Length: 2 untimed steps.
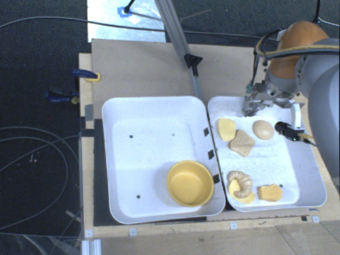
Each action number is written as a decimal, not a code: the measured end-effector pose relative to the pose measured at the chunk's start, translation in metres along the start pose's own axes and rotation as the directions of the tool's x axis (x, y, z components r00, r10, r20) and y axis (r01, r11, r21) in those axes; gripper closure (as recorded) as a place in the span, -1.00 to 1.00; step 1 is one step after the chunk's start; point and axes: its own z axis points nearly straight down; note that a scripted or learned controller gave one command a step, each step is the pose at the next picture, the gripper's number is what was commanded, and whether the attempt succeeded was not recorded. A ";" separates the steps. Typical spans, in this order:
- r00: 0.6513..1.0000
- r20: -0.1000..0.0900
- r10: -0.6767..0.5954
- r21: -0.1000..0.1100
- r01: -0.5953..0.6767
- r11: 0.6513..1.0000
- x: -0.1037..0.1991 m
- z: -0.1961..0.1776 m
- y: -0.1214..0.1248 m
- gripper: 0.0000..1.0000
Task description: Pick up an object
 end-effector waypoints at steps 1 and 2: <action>1.000 -0.002 0.006 -0.018 -0.006 1.000 -0.001 -0.045 0.001 1.00; 1.000 -0.003 0.000 -0.018 0.000 1.000 0.008 -0.100 -0.003 1.00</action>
